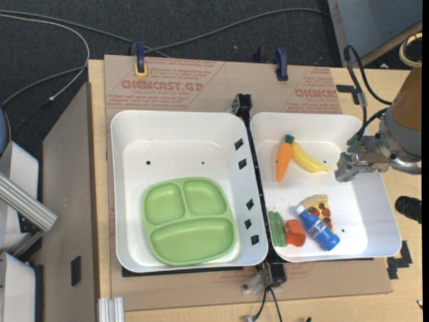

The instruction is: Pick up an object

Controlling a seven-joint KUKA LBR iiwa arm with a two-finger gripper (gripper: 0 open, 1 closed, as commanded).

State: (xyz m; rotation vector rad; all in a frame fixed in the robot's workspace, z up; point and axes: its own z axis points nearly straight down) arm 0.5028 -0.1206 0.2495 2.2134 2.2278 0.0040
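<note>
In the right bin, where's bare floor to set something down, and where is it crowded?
Bare floor lies between the banana and the pizza slice, below the gripper. It is crowded in the near-left corner: green piece, red piece, blue bottle.

Two shallow white bins sit side by side on a brown cardboard sheet (201,79) printed with red lettering. The left bin (127,180) carries a green sectioned plate (190,220) (three compartments) in its near half. A blue clamp with a yellow grip (139,58) and a plain blue clamp (281,64) pinch the sheet's far edge. Grey cables (74,35) trail over the dark floor beyond the surface.
</note>
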